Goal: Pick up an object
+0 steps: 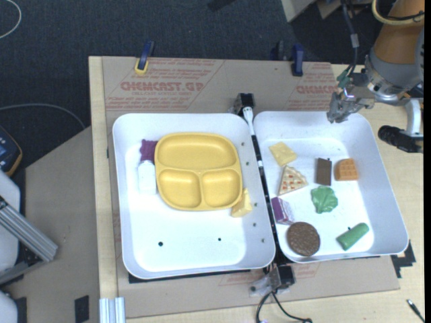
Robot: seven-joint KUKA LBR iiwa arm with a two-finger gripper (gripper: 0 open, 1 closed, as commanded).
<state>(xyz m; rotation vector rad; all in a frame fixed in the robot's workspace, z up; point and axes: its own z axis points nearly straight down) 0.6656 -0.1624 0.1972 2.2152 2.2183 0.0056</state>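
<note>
Your fingers [339, 110] hang over the far right corner of the right bin [384, 173], just at its back rim. You cannot tell from this view how wide they stand; they are small and dark against the rim, and nothing shows between them. Above them the grey wrist and the orange band [399, 42] of the arm rise toward the upper right.

Every pickable item lies nearer to you than the fingers, down in the right bin. Closest, down and to their left, is a yellow cheese wedge [283, 153]. Almost straight below the fingers sits a dark brown bar [323, 171], with an orange waffle [346, 169] just beside it on the right. Below the cheese is a pizza slice [291, 180], and to its right a green leafy piece [324, 199]. Farther down you have a purple packet [281, 210] against the bin's left wall, a round brown patty [303, 238] near the front rim, and a green cylinder [353, 236] at the front right.

Well to the left of the fingers, the left bin [188, 247] carries a yellow divided tray [199, 170]. A purple item [148, 149] and a white bottle [146, 178] peek out at the tray's left edge, and a small yellow piece [242, 206] touches its lower right corner.

Both bins rest on a brown board [202, 83] on the tabletop.
</note>
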